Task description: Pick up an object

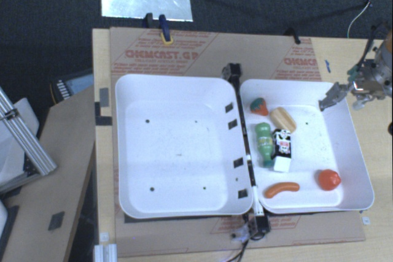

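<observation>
Objects: six toy items lay in the right bin (353, 132), all toward its left and lower parts; the left bin (178, 101) sat beside it on the bench (264, 49).
Nearest candidate: a tan bun-shaped piece (283, 119), long axis running diagonally from upper left to lower right, just beside a small orange-and-green piece (259, 106).
Others: a green piece (264, 143) lying lengthwise along the bin's left wall, touching a black-and-white block (282, 149); an orange sausage (281, 189) lying roughly crosswise near the lower edge; a red round piece (328, 179) apart at lower right.
Direction from gripper: the bun lay to the left and slightly below the gripper (334, 97), with bare bin floor between them.
Gripper: over the right bin's upper right rim, near the arm's entry side.
Fingers: too blurred and small to tell how far open; nothing seen between them.
Judgement: no object yet grasped; the coming move likely needs a reach leftward and down.
</observation>
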### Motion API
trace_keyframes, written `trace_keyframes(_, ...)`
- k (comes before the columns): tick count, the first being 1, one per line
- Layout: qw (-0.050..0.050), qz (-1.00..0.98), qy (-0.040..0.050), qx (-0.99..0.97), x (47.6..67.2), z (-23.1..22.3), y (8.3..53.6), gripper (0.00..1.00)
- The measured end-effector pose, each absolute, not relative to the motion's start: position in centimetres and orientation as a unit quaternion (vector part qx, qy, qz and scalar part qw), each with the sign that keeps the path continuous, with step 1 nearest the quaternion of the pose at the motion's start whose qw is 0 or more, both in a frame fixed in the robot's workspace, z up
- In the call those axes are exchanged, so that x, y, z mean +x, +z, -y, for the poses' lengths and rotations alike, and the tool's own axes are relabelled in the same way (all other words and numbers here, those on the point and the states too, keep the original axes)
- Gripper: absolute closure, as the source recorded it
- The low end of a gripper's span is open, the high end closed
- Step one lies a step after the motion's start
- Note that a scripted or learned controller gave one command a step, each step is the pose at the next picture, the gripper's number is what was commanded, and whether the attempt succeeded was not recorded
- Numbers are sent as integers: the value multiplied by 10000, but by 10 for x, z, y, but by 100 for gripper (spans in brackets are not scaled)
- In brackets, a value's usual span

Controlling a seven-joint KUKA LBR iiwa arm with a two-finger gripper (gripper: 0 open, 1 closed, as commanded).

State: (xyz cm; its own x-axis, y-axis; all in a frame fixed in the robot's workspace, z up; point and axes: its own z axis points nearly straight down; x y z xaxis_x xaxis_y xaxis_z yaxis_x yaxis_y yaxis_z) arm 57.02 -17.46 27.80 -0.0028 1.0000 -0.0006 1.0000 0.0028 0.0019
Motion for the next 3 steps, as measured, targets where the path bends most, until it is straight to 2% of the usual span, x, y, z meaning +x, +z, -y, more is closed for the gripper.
trace_keyframes(1, 23, -7094, 14, 7048, 571, 175, 289, 100)
trace_keyframes(2, 40, -7111, 36, 7031, 647, 107, 324, 100)
trace_keyframes(3, 8, -7102, 18, 7040, 614, 47, 372, 100)
